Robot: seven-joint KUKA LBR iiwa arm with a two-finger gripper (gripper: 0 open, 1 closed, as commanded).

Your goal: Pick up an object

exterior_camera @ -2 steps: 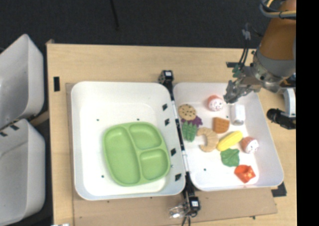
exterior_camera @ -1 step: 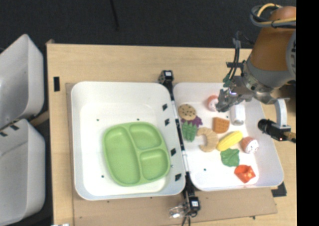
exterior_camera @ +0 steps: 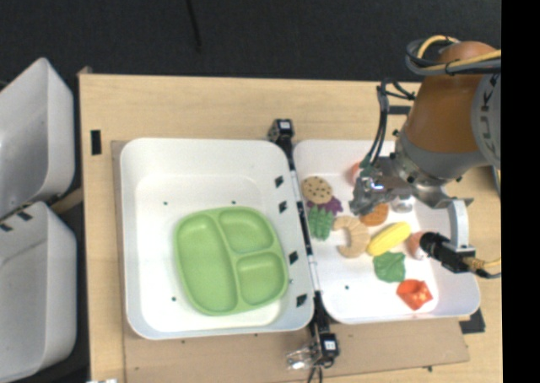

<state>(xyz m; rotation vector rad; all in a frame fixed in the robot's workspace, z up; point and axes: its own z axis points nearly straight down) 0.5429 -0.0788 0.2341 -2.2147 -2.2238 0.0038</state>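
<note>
The yellow corn (exterior_camera: 389, 237) lies slanted, tip upper-right (whether the jaws (exterior_camera: 369, 197) are apart or together: cannot tell).

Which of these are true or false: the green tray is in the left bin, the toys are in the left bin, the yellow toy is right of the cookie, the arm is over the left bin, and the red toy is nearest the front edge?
1. The green tray sits in the left bin. True.
2. The toys are in the left bin. False: they lie in the right bin.
3. The yellow toy lies right of the cookie. True.
4. The arm is over the left bin. False: it is over the right bin.
5. The red toy is nearest the front edge. True.
</note>
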